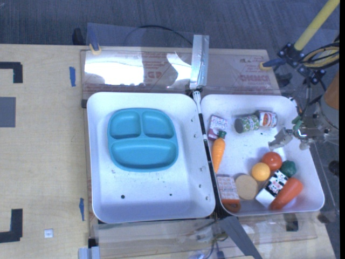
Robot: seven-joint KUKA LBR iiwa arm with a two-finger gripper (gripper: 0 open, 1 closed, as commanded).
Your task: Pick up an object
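Observation:
The right bin (307,108) holds several toy foods. A carrot (218,152) lies along its left wall, below a small pink-and-white packet (218,124). A can (255,121) lies on its side near the back. A red tomato (272,159), a yellow-orange ball (261,171), a tan round disc (247,186), a white carton with black marks (275,186) and a long red-orange vegetable (287,193) crowd the front right. My gripper (291,136) hangs over the bin's right side, just above and right of the tomato, with nothing seen in it.
The left bin (102,198) holds a blue divided plate (143,139). A flat printed packet (226,186) lies at the right bin's front left. A clear panel (140,69) stands behind the bins. Cables and a yellow rod (318,20) sit at the upper right.

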